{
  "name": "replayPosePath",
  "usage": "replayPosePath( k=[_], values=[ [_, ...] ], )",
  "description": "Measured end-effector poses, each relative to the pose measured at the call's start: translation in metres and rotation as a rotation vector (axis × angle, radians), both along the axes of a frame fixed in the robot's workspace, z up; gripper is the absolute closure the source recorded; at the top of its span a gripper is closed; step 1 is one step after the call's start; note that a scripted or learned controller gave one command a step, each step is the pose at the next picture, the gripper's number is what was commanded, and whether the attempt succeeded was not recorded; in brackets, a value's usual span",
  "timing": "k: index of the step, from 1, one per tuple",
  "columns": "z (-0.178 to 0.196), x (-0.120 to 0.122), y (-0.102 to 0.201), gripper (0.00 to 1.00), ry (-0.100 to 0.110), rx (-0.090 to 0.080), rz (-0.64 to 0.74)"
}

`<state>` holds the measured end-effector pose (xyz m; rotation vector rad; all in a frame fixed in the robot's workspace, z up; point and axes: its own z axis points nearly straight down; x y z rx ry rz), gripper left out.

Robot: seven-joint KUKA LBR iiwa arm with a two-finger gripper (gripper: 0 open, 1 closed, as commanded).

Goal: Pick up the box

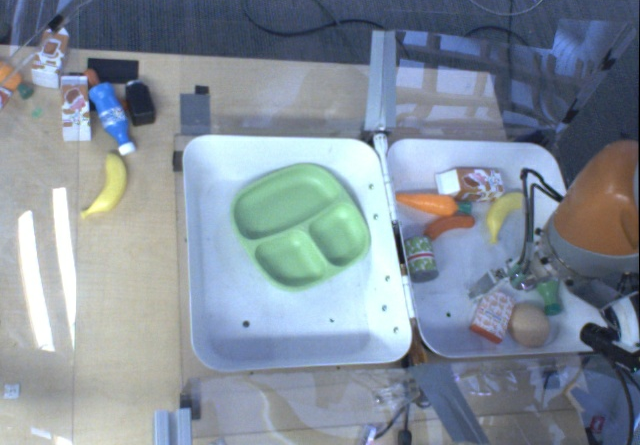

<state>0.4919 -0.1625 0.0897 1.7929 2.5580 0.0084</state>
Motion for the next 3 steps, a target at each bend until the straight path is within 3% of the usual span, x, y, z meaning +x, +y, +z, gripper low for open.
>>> replayPosePath(
  k=[1, 2, 3],
  values=[
    [0.000, 0.000, 0.019, 0.00, 0.001, -0.002, 0.120],
    [0.012, 0.003, 0.021, 1.00, -0.006, 0.000, 0.121],
    [0.012, 0.003, 0.021, 0.00, -0.005, 0.000, 0.121]
  ],
)
